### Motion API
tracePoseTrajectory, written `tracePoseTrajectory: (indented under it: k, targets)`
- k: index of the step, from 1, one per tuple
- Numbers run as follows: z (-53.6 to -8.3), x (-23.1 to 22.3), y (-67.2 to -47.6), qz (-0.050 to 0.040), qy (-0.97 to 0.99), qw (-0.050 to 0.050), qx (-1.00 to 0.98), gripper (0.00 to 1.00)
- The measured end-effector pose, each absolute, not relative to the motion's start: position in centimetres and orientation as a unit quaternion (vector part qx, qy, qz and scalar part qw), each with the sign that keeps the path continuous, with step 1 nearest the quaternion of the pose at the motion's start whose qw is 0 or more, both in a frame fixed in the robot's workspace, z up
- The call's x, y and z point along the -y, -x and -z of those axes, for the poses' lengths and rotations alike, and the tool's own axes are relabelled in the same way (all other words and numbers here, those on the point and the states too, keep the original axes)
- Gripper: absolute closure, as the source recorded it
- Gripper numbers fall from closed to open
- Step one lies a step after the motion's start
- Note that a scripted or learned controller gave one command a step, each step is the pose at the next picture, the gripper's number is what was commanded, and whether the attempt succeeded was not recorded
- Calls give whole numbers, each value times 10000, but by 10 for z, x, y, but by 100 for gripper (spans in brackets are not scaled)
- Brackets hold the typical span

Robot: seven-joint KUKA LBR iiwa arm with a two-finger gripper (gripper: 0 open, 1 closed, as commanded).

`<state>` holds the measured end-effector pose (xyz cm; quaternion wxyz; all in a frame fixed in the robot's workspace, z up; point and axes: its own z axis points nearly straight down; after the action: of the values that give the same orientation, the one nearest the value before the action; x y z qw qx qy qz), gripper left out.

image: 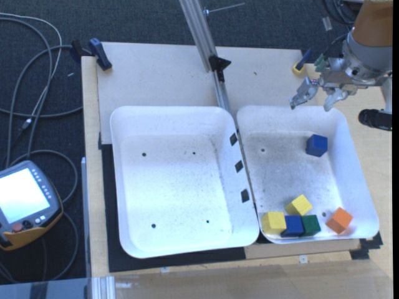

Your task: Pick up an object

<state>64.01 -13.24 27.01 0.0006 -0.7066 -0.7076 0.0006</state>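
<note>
While the arm [373, 23] reaches in at the upper right of the frame, you will find its gripper [316, 99] hanging over the far rim of the right bin [358, 161], fingers spread apart with nothing between them. In that bin, a blue block [317, 145] sits alone toward the upper right, below the gripper and apart from it. Along the bin's lower edge you have a cluster: a yellow block [300, 204] tilted, a second yellow block [273, 222] to its lower left, a second blue block [292, 225] beside that, a green block [310, 224] touching the blue one, and an orange block [340, 220] a little apart at the lower right. The left bin [124, 126] adjoins at centre frame. A handheld control screen [25, 198] lies at the left edge.
</note>
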Motion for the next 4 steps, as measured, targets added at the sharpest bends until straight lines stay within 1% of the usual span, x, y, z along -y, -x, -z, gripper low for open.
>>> tracePoseTrajectory:
  k: [1, 2, 3, 4]
  targets:
    - [-131, 202, -619, 14, 7060, -23, 7082, 0]
    - [-98, 186, -611, -9, 7065, 24, 7077, 0]
    - [-101, 193, -668, 16, 7060, -26, 7082, 0]
    - [-100, 167, -645, -4, 7063, 12, 7079, 0]
